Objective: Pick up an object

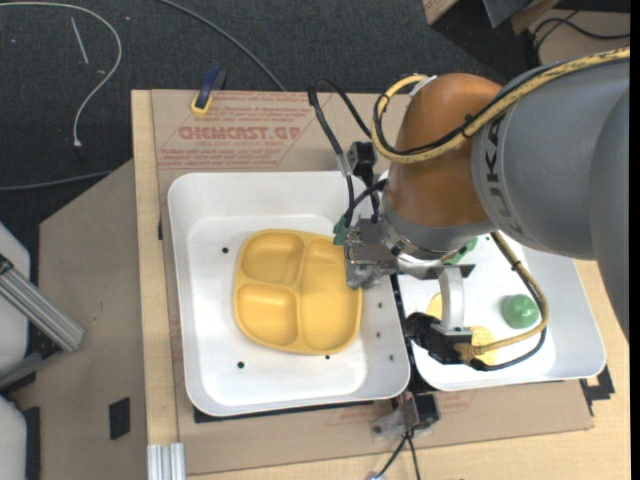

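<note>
Approach: my pincer (358,266) hangs at the rim of the yellow divided plate (290,293); apart or together, I cannot tell. Next, I'd clamp that rim.

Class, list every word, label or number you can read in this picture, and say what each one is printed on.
"CHEMCAST GP": large red print on the cardboard sheet.
Smaller red lines under that heading on the same sheet: too blurred to read.
Dark lettering on the grey arm: only partly in view, cannot be read whole.
</note>
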Tool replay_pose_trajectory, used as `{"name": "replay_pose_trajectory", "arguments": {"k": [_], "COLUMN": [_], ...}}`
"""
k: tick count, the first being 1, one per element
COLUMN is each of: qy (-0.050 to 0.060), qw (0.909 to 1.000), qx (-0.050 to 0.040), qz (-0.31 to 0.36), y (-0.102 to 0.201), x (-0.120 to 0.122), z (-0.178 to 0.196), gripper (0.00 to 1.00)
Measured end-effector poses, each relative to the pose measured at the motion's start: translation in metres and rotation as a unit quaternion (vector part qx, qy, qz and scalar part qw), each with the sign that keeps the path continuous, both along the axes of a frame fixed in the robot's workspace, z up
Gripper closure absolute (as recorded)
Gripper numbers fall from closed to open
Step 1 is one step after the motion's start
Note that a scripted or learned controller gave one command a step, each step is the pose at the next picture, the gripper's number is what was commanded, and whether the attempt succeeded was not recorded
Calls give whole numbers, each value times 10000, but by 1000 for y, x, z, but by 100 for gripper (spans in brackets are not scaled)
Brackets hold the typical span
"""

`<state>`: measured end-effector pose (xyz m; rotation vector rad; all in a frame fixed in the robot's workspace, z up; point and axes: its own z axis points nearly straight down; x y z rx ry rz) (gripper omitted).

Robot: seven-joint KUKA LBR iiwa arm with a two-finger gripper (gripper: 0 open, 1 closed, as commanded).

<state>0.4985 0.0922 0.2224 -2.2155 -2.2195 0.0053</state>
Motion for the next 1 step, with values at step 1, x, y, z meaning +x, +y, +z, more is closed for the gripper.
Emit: {"name": "replay_pose_trajectory", "arguments": {"k": [1], "qy": [-16], "qw": [10000], "qx": [-2], "qz": [-10], "y": [-1], "x": [1], "z": [1], "gripper": [0]}}
